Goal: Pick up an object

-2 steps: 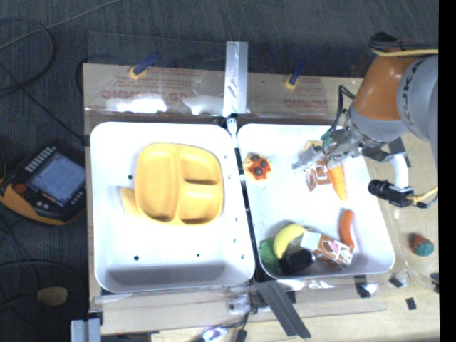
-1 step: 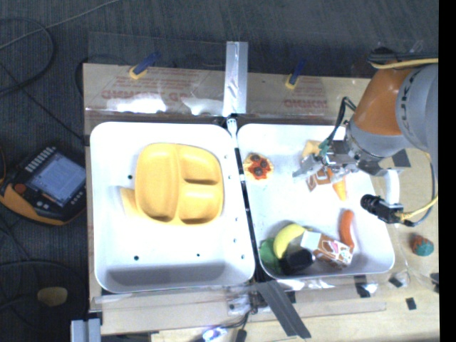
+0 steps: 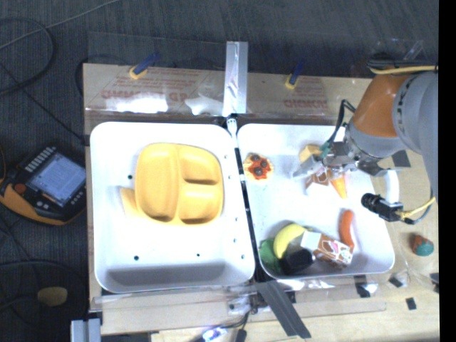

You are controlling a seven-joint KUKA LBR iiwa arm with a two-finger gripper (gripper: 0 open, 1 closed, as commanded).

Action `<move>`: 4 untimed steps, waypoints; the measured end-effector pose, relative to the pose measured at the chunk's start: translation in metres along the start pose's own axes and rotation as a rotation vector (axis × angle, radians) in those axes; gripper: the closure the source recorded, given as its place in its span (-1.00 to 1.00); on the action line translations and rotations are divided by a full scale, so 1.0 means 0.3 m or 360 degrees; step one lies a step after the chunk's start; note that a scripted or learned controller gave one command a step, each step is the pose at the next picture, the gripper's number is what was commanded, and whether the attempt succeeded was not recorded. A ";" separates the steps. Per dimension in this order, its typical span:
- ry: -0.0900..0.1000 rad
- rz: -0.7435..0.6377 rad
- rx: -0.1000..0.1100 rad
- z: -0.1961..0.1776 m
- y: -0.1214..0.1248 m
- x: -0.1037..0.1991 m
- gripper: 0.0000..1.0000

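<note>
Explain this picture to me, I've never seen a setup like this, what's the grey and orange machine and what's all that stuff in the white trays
That machine is a robot arm, grey with an orange band, reaching in from the right. At its tip is a two-finger gripper, its tool for picking things up. One camera fixed above the bench takes the picture, looking down at a slant.

Two shallow white bins sit side by side. The left bin holds a yellow divided tray. The right bin holds small toy-like items: a slice of pizza, an orange carrot, a sausage, and a pile at the front with a banana and a small carton.

The gripper is low among the items at the back of the right bin; whether it grips anything is too small to tell.
</note>
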State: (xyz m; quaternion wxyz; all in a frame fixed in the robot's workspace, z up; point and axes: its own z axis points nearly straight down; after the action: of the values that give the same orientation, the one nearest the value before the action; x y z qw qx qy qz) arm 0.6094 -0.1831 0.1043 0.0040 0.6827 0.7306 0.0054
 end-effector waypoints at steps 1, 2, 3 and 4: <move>-0.0007 -0.0014 0.0022 -0.516 0.138 0.040 -1.00; 0.0001 0.0490 0.0015 -0.024 0.045 0.002 -1.00; -0.0003 0.0486 0.0021 -0.048 0.044 0.005 1.00; -0.0010 -0.0044 0.0063 -0.021 0.181 0.090 1.00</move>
State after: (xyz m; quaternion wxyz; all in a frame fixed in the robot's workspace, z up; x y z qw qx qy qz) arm 0.6617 -0.1524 0.1113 -0.0070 0.6725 0.7400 -0.0112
